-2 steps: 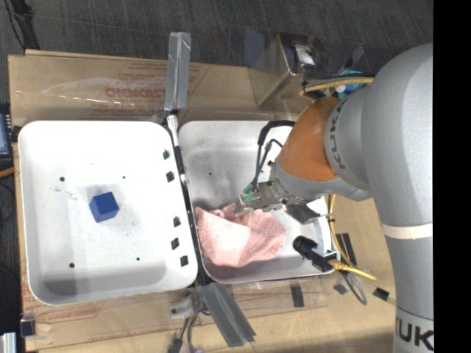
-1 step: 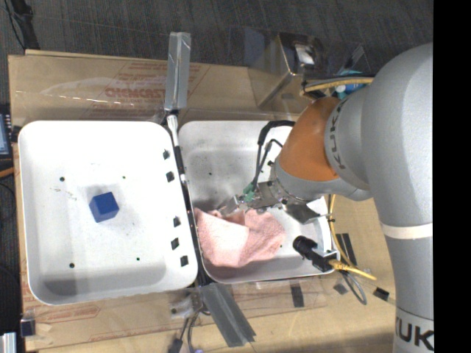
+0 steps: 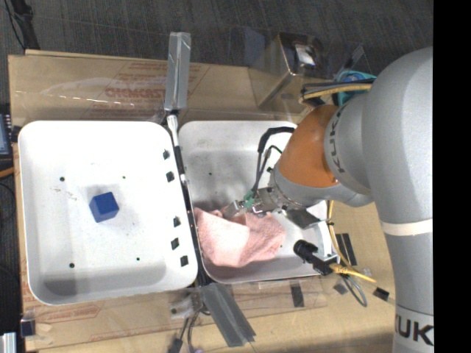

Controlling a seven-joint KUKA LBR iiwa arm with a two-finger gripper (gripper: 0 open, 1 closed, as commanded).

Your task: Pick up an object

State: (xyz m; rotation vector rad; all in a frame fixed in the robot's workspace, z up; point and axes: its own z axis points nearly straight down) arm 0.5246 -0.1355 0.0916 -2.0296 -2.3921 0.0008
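arm: the grey kuka arm (image 3: 383,160) comes in from three o'clock and covers much of the right bin's right half; its orange band (image 3: 309,160) sits above the wrist, and its lower body is cut off by the bottom edge of the view.
gripper: the gripper (image 3: 254,204) is low over the right bin, at the top edge of the cloth, mostly hidden under the wrist; whether it is apart or together cannot be told, and whether it touches the cloth is unclear.
pink cloth: a crumpled pink cloth (image 3: 235,240) lies in the right bin toward six o'clock, its left edge against the bin's left wall; its upper right part is partly hidden by the wrist.
blue cube: a small blue cube (image 3: 104,206) rests on the floor of the left bin, left of that bin's centre, well apart from the arm.
left bin: a shallow white bin (image 3: 44,271) at nine o'clock, with a few dark specks on its floor.
right bin: a shallow white bin (image 3: 213,145) just beside the left one; its right rim is hidden behind the arm.
cables: black cables (image 3: 266,149) loop from the wrist toward twelve o'clock.
bench: a brown board (image 3: 88,87) lies under both bins, with faint red printing too blurred to read.
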